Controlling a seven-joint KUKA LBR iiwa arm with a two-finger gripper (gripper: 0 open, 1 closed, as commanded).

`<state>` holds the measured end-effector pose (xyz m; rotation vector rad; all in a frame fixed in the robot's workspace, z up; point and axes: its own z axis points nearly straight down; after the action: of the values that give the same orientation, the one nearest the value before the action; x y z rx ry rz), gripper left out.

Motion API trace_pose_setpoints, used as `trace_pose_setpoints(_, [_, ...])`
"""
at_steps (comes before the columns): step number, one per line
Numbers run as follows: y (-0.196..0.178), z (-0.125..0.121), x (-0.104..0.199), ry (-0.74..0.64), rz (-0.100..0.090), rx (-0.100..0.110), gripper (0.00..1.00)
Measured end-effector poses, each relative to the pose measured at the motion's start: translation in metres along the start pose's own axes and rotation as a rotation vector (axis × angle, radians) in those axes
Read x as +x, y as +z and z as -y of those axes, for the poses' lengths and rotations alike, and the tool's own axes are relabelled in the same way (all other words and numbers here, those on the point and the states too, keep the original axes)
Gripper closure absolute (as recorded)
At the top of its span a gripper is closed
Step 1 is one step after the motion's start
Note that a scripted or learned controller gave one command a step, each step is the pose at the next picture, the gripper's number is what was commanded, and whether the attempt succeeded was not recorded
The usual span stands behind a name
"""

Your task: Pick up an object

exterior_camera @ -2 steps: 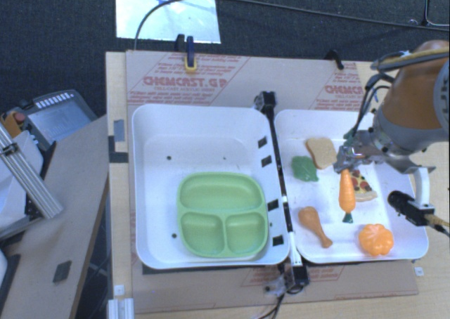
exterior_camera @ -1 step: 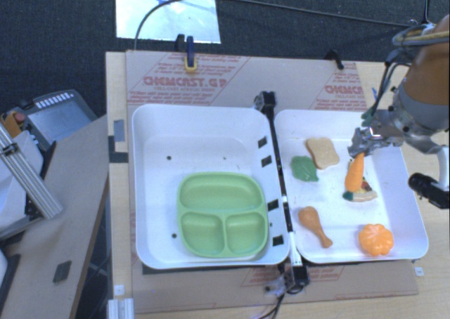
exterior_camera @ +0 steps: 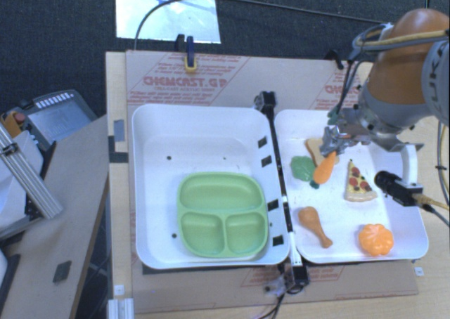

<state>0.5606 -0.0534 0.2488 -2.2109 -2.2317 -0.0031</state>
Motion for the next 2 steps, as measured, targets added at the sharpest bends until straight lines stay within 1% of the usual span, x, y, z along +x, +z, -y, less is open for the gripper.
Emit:
trace_pose_setpoints(1, [0.012,-0.009,0.048,0.000,0.000,0.001,1.00])
trace_pose_setpoints(2, [0.008,-0.008,0.095,0.001,0.000,0.000,1.00])
